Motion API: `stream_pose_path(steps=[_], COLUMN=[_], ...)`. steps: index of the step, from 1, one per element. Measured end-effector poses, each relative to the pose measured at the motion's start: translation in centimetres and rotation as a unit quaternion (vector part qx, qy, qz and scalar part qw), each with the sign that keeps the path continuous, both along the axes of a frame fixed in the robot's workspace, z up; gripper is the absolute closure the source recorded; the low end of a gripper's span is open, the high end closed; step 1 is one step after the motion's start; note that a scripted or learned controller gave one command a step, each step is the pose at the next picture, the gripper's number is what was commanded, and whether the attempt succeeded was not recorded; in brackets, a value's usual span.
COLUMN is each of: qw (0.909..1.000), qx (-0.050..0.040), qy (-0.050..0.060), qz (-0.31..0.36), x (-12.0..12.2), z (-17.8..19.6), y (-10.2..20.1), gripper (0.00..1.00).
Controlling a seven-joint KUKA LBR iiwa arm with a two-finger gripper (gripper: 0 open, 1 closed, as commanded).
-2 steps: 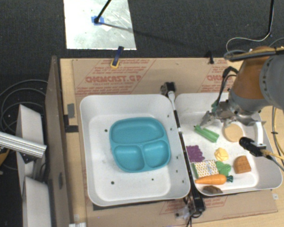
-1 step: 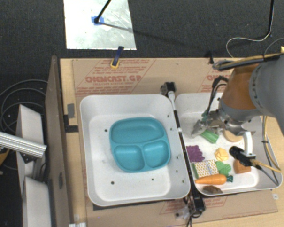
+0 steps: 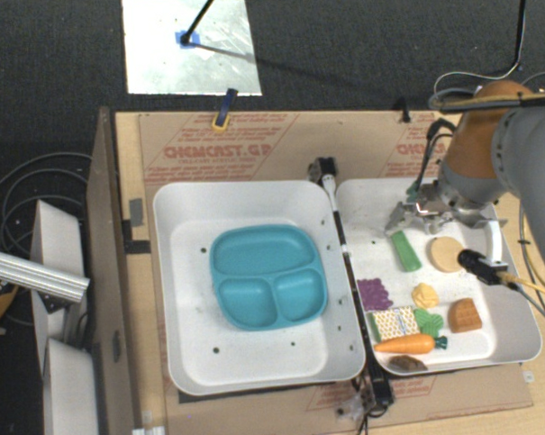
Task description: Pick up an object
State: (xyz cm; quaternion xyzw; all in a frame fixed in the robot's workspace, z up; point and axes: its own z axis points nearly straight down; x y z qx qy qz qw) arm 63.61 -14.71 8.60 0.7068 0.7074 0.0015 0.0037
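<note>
Arm (image 3: 504,148) reaches in from the right, over the far part of the right bin (image 3: 517,337). Gripper (image 3: 418,213) sits low near the bin's back, fingers spread apart, nothing between them. Green block (image 3: 405,250) lies just in front of the gripper, apart from it. Tan disc (image 3: 445,253) beside the block, to its right. Nearer the front: purple grapes (image 3: 375,293), yellow piece (image 3: 426,295), brown bread (image 3: 465,314), checkered item (image 3: 394,323), green toy (image 3: 429,321), carrot (image 3: 405,344) along the front edge. Left bin (image 3: 180,261) holds a blue divided tray (image 3: 268,275), centred.
</note>
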Motion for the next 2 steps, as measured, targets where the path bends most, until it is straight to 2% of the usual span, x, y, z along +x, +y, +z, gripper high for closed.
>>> stream_pose_path(steps=[1, 2], qw=[1.0, 1.0], qx=[0.0016, 0.0014], qy=[0.004, 0.001], qz=[0.0, 0.001], x=[-2.5, -2.3], z=[-0.2, 1.0], y=[1.8, 1.8], gripper=[0.0, 1.0])
